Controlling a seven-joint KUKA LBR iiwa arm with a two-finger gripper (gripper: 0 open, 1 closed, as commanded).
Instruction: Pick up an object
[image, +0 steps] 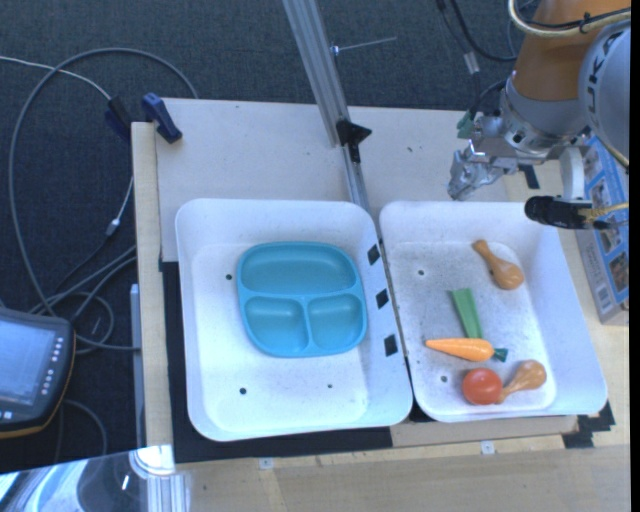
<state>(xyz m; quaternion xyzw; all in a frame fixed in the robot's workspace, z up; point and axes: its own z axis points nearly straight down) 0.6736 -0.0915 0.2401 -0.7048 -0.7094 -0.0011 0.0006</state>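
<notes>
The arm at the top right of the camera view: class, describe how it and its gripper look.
The arm is grey with a broad orange band above the wrist. Below sits a rounded grey wrist section, then a small metallic silver gripper. Dark cables run beside it.

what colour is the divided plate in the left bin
Light blue: the divided plate shows best in the camera view.

No readable text — labels, numbers, signs all illegible.

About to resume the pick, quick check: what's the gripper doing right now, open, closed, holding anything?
Gripper: above the bench just beyond the right bin's far edge, nothing between its fingers; open or closed cannot be told.
</notes>
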